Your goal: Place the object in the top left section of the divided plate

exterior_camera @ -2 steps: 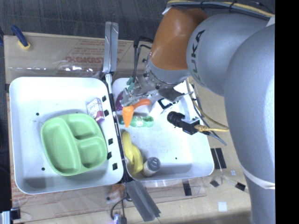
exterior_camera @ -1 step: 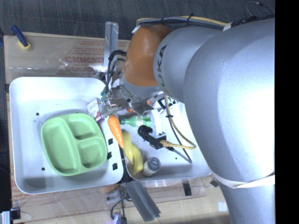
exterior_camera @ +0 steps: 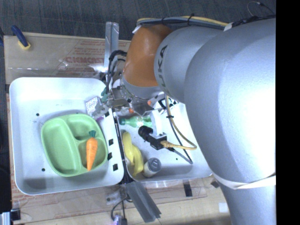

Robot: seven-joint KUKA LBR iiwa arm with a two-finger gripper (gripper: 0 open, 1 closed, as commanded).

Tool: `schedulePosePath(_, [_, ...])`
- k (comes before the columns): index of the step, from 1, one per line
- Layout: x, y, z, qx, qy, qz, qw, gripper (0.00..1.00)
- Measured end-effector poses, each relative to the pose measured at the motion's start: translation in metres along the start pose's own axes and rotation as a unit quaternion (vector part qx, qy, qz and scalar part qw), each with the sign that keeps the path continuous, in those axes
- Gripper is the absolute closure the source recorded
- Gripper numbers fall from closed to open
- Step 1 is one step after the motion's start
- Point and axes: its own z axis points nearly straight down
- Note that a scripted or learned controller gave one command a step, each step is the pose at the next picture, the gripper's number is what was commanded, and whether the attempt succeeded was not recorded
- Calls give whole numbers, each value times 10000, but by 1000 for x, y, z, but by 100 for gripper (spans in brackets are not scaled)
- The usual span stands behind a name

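The carrot [exterior_camera: 91, 153] lay in the plate [exterior_camera: 58, 146], in its right part. The gripper [exterior_camera: 112, 102] hung over the bins' middle wall; its grip was hidden.

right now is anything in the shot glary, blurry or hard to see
Camera view: the green plate and carrot look sharp and evenly lit; the left bin has a soft shine on its white floor; the big grey arm blocks much of the right bin; the pincer sits in cluttered shadow, hard to read.
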Motion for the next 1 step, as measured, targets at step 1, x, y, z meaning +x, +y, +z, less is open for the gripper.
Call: schedulePosePath(1, [0, 0, 0, 0, 0, 0, 10000, 0])
